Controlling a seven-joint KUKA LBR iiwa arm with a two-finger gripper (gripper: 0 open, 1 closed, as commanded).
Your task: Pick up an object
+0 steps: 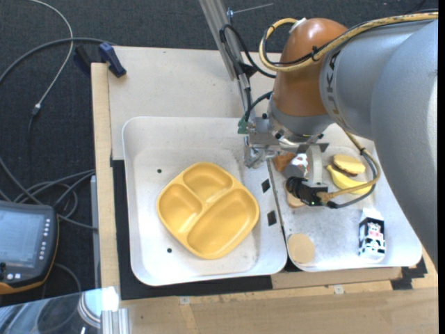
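At the right bin's [341, 245] left wall, the claw [259, 155] hangs low. Can't tell its grip, and it looks like nothing's picked up yet.

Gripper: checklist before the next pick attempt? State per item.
1. Target under gripper: not ok; it sits at the wall between the bins.
2. Load in gripper: cannot tell.
3. Access to yellow plate: ok; it lies flat in the left bin, nothing on it.
4. Access to cow-print carton: ok; it stands alone in the right bin's near corner.
5. Access to tan disc: ok; flat by that bin's front rim.
6. Access to yellow toy: cannot tell; the arm crowds it.
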